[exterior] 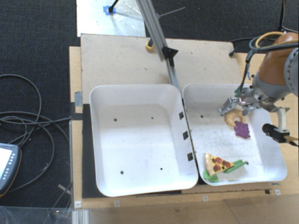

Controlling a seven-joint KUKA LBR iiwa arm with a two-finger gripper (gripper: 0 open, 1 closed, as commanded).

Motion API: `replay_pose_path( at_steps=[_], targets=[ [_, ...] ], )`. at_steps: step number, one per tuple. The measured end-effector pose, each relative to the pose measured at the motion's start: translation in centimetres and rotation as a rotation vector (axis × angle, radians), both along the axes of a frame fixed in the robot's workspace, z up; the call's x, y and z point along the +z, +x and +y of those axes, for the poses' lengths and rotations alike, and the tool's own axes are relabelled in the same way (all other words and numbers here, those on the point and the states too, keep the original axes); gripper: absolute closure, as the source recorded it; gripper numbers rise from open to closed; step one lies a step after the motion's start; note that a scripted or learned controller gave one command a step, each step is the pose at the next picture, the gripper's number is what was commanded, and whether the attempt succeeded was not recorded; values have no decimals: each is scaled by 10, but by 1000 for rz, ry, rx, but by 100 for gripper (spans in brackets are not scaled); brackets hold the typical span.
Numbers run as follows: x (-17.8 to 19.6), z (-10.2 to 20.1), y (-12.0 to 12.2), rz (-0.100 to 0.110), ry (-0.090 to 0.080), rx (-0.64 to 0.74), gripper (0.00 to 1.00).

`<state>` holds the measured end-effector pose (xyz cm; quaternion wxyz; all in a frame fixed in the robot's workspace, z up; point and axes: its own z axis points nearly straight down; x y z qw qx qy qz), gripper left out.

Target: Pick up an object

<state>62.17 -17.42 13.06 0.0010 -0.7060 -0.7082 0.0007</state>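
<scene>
Claw (235, 107) low over tan ring-shaped pastry toy (231, 119), finger state unclear; purple grape cluster (242, 129) just below; nothing lifted yet.

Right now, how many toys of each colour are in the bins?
Tan: 1, the toy pastry under the gripper
Purple: 1, the grapes
Yellow: 1, the pizza slice
Green: 1, the green toy beside it
Total: 4

Both bins (140, 139) are plain white, dotted with a few small dark specks. In the right one lies a purple lump (242, 130), a tan ring (231, 119), and a yellow pizza slice (216, 163) spotted red beside a bright green piece (235, 166). The arm (275, 66) is grey with an orange band. The bench (121, 59) is pale beige, on dark carpet (37, 41).
</scene>
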Motion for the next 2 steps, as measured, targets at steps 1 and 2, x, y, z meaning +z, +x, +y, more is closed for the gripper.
replay_pose_path(
  at_steps=[1,2],
  targets=[
    [-42,1,0,0,0,0,0],
    [-28,0,2,-7,-1,0,100]
  ],
)
